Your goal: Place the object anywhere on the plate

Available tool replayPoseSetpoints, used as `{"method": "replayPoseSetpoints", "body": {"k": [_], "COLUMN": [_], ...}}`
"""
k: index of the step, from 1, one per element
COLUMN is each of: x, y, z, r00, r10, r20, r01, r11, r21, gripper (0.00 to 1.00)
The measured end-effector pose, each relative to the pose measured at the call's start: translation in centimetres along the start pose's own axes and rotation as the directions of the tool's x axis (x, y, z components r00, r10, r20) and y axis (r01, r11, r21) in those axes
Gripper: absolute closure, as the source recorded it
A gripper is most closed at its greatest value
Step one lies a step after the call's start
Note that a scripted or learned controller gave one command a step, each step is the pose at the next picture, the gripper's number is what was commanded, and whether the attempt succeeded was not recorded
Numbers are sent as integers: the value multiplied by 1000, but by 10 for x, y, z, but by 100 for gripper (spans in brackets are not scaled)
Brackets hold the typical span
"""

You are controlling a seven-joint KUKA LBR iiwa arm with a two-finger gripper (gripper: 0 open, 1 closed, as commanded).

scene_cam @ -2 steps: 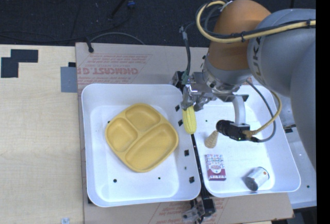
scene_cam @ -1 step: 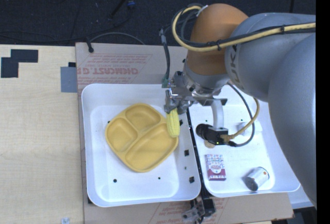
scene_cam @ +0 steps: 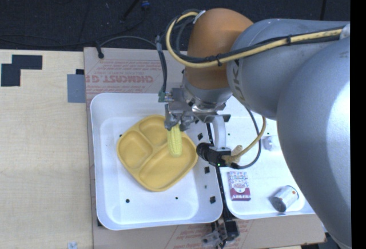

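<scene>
My fingers (scene_cam: pixel 175 126) grip the top end of the corn cob (scene_cam: pixel 175 142), which hangs below them over the yellow plate (scene_cam: pixel 143 156) in the left bin (scene_cam: pixel 108 202). Judged: positioned for release. Beyond my fingers, the right bin (scene_cam: pixel 263 208) contains a card (scene_cam: pixel 238 184) and a small cylinder (scene_cam: pixel 284 197).

Yellow corn cob (scene_cam: pixel 175 143) — upright over the yellow divided plate (scene_cam: pixel 143 159) — in left bin.

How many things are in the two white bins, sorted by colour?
Yellow: 2, the yellow divided plastic plate and the yellow toy corn cob
Red and white: 1, the small flat packet
Grey: 1, the small grey cylinder with an orange end
Total: 4
</scene>
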State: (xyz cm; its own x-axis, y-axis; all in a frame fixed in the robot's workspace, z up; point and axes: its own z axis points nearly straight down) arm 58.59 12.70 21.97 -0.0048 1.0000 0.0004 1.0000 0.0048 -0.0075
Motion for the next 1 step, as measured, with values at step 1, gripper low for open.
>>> {"method": "replayPoseSetpoints", "body": {"k": [1], "x": [-2], "y": [0], "z": [0], "r00": [1000], "r10": [3], "r20": [1], "r01": [-3], "r11": [1000], "r21": [-1], "gripper": [0]}}
